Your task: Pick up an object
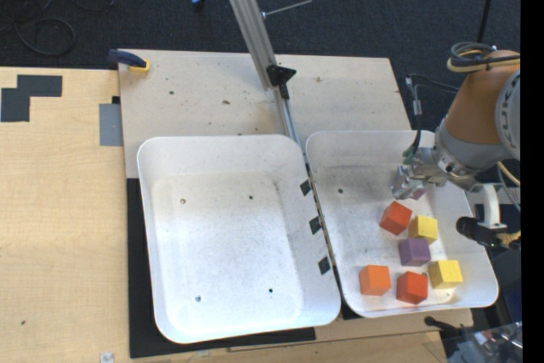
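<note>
Several small blocks lie in the right bin [357, 157]: a red-orange block [395, 218], a yellow block [424, 227], a purple block [415, 251], an orange block [375, 280], a red block [412, 286] and another yellow block [445, 273]. My gripper [410, 185] hangs over the right bin's far right part, just above and behind the red-orange block. Nothing shows between its fingers. The arm's wrist covers the bin's right rim.
The left bin [161, 157] sits beside the right one, with a divider carrying black clips between them. A slanted metal pole [252, 21] rises behind the bins. A small blue and yellow clamp [129, 60] lies at the bench's back left.
</note>
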